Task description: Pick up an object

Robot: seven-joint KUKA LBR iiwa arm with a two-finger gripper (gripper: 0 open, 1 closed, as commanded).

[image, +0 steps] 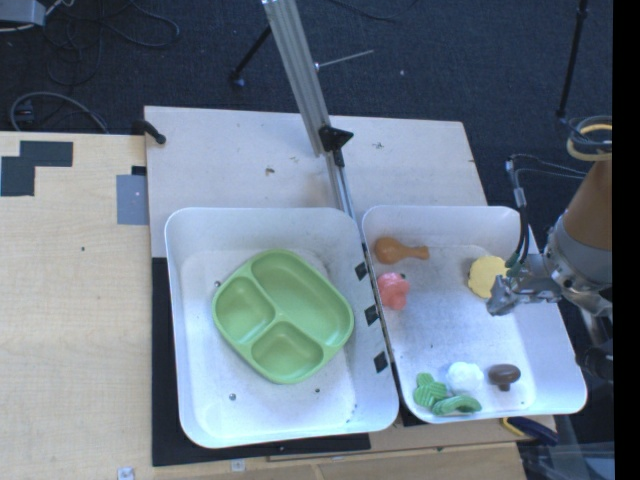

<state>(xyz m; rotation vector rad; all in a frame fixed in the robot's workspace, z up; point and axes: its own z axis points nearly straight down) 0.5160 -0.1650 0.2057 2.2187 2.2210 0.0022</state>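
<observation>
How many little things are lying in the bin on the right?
6: an orange drumstick and pink piece by the left wall, a yellow lump beside the gripper, and green, white and brown pieces in front.

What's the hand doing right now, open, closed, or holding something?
Hand: cannot be told whether open or closed. It sits low at the right bin's right side, next to the yellow object; nothing is visibly held.

Two shallow white bins are seen: a left bin [190,268] and a right bin [560,368]. Relative to the right bin, one green three-compartment plastic plate [282,315] is counted outside it, in the left bin. Six small items are counted inside the right bin: one orange-brown drumstick-shaped toy [398,252], one pink rounded toy [392,290], one yellow rounded toy [486,275], one white ball [464,375], one green knobbly toy [443,398] and one brown mushroom-shaped toy [503,375].
</observation>
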